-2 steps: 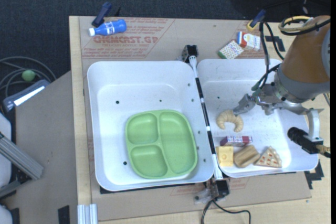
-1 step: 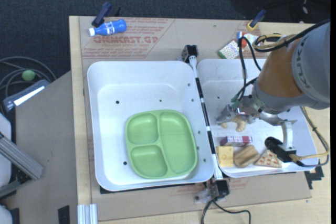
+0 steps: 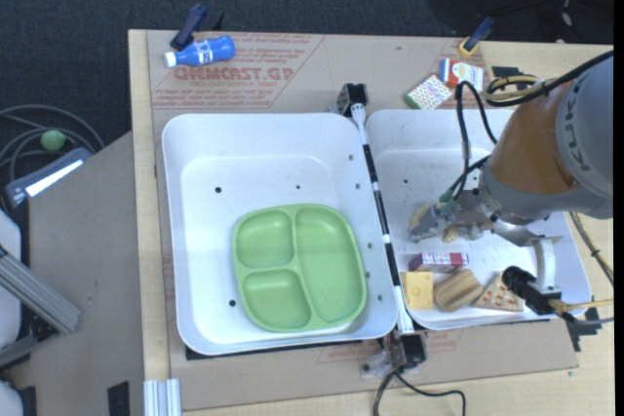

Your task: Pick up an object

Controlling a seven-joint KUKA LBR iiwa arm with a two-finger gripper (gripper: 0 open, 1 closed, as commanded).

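Green divided tray [image 3: 297,266] in left bin [image 3: 185,209]; gripper [image 3: 436,221] low in right bin [image 3: 409,136], jaws' state unclear.

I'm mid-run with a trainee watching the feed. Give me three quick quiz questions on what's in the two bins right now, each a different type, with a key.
1. True or false: the green divided tray lies in the right bin.
2. Multiple choice: the gripper is over which bin? A) left bin B) right bin C) neither
3. Fill in: the yellow block lies near the right bin's ____ edge, beside the tan bread-like piece.

Key
1. False; it lies in the left bin.
2. B.
3. Front, the edge nearest the camera.
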